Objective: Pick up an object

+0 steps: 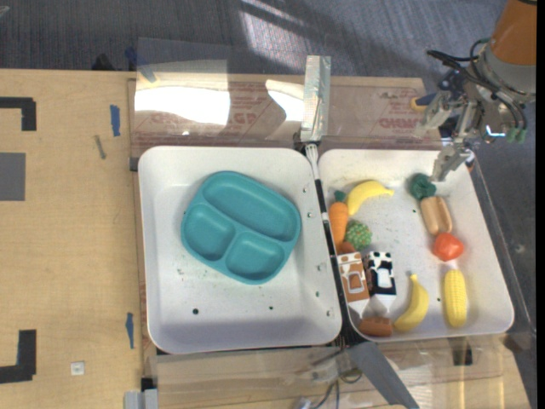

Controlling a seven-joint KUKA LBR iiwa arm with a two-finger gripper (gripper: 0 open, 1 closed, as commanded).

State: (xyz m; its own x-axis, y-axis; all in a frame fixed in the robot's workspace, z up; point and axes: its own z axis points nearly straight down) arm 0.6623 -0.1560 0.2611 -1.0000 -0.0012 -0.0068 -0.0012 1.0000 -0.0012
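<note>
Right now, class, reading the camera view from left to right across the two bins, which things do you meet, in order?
teal divided plate → carrot → black-and-white toy → hot dog → corn cob, with the gripper above the right bin's far corner.

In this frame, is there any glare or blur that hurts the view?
Camera view: strong glare on the clear panel behind the left bin; striped light on the floor above it; the gripper looks slightly soft; the toys and teal plate are evenly lit and sharp.
</note>
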